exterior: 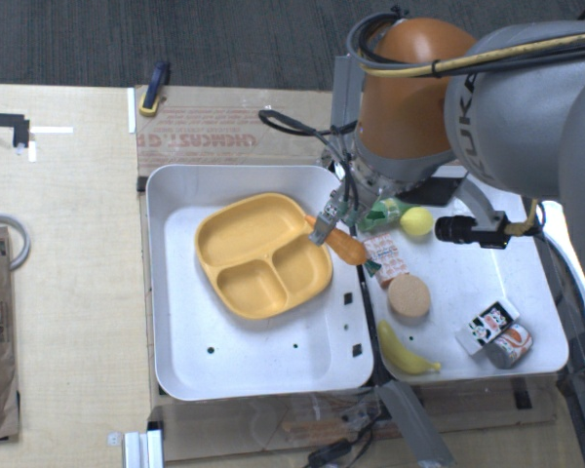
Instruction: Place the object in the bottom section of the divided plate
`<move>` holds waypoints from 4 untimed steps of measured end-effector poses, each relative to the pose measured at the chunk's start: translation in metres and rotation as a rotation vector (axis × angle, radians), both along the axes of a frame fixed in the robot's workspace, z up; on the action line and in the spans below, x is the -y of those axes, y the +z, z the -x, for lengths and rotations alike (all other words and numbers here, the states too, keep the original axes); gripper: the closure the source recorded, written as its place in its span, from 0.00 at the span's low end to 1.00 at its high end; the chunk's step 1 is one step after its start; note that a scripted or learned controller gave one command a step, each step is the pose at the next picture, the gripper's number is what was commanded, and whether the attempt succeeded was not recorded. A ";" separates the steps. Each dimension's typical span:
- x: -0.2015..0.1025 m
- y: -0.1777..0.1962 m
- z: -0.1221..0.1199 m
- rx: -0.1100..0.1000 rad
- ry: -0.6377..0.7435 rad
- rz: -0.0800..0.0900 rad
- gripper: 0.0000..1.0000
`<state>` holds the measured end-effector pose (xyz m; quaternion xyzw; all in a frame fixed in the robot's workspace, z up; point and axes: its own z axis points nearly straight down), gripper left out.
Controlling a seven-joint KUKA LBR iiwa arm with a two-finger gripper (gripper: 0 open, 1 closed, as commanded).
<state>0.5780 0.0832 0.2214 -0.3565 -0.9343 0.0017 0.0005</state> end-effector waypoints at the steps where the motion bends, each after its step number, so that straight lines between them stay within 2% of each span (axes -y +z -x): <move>1: 0.050 0.037 -0.020 0.000 -0.200 0.000 1.00; 2: 0.053 -0.033 0.029 -0.004 -0.036 -0.001 1.00; 3: 0.020 -0.032 0.003 -0.001 0.286 -0.002 1.00; 4: -0.005 0.007 0.017 0.000 0.513 -0.003 1.00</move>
